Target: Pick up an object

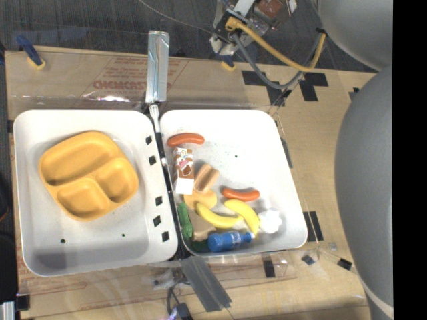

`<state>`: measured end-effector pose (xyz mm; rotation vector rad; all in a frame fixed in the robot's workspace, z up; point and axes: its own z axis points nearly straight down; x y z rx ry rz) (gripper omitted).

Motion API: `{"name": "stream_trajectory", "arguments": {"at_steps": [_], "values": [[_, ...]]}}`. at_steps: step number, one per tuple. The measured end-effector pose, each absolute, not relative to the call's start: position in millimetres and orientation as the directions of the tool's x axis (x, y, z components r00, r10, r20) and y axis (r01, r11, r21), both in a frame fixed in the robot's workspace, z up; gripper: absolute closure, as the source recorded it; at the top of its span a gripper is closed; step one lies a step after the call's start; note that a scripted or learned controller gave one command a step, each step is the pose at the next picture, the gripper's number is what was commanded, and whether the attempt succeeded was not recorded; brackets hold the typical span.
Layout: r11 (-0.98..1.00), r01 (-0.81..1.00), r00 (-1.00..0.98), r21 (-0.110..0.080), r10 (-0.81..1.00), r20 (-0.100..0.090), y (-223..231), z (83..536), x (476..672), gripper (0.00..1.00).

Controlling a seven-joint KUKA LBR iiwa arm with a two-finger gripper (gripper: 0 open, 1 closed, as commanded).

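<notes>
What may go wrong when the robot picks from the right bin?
The bananas, blue bottle and hot dog lie crowded together at the right bin's front, so the hand may catch two things or slip off. The green thing lies tight along the wall, probably hard to grasp.

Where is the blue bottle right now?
Camera view: the blue bottle lies at the near edge of the right bin, just below the bananas, a green item at its left.

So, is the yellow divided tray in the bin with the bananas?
No, the divided tray lies in the other bin from the bananas.
</notes>
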<state>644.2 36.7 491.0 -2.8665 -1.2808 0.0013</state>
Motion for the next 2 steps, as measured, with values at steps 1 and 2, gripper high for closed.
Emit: {"name": "stream_trajectory", "arguments": {"at_steps": [1, 2], "values": [[-0.379, 0.926, 0.379, 0.000, 0.926, 0.000, 29, 491, 652.5, 1.00], [-0.140, 0.990, 0.140, 0.001, 0.990, 0.000, -58, 492, 656.5, 1.00]]}}
